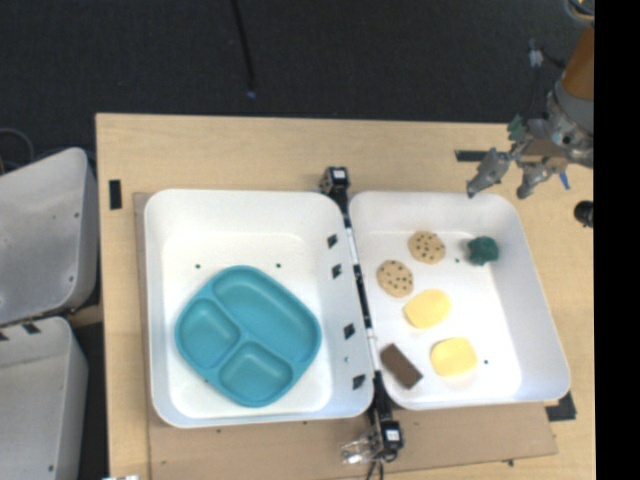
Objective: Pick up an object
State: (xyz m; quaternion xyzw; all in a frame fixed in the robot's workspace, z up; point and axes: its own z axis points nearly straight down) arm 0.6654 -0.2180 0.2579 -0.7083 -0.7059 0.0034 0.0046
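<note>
On the right of the frame, my white bin (535,298) holds two cookies (426,247), two yellow pieces (427,309), a brown block (401,366) and a green ball (483,251). My open gripper (507,177) hangs above its top edge, holding nothing. At left, the other bin (165,268) holds a blue tray (248,335).

bins (300,213): glossy white plastic | bench (250,148): matt pale wood | tray (248,335): smooth teal plastic
</note>
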